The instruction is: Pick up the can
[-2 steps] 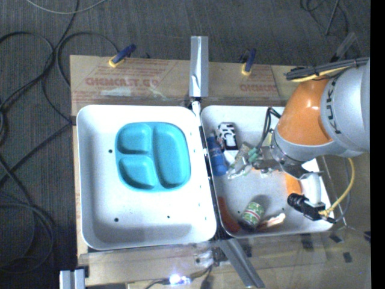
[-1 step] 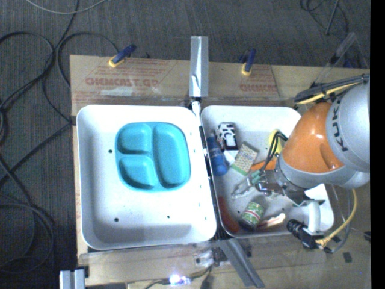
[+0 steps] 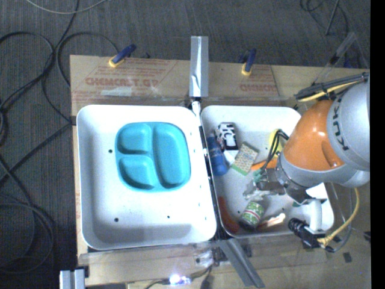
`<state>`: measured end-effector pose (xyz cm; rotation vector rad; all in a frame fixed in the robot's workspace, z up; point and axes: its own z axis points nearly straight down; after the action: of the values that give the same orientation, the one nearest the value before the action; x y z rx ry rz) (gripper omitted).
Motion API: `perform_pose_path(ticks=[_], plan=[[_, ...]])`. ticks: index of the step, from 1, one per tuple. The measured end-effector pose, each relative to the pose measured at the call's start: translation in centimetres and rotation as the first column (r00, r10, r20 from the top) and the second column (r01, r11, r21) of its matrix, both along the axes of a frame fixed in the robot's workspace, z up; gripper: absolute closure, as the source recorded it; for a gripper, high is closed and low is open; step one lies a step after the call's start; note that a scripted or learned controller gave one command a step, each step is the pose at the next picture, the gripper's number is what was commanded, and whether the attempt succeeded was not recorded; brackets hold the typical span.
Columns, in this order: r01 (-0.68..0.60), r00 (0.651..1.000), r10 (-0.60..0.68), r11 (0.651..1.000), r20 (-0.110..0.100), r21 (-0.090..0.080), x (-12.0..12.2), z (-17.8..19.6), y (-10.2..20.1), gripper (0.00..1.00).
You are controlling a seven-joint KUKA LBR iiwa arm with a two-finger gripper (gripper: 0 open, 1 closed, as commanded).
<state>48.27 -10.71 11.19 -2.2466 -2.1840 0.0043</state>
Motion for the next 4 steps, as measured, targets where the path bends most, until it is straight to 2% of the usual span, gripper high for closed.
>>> perform_pose_path(ticks=[1, 2, 3, 4], plan=[[0.000, 1.000, 0.000, 1.000, 0.000, 0.000, 0.0, 0.0, 0.0, 0.00], [0.378, 0.926, -0.378, 0.926, 0.011, 0.003, 0.4, -2.3, -2.1, 0.00], [0.501, 0.866, -0.501, 0.865, 0.009, -0.008, 0.1, 11.3, -8.6, 0.00], [0.411, 0.912, -0.411, 0.912, -0.001, -0.005, 0.0, 1.9, -1.4, 0.00]])
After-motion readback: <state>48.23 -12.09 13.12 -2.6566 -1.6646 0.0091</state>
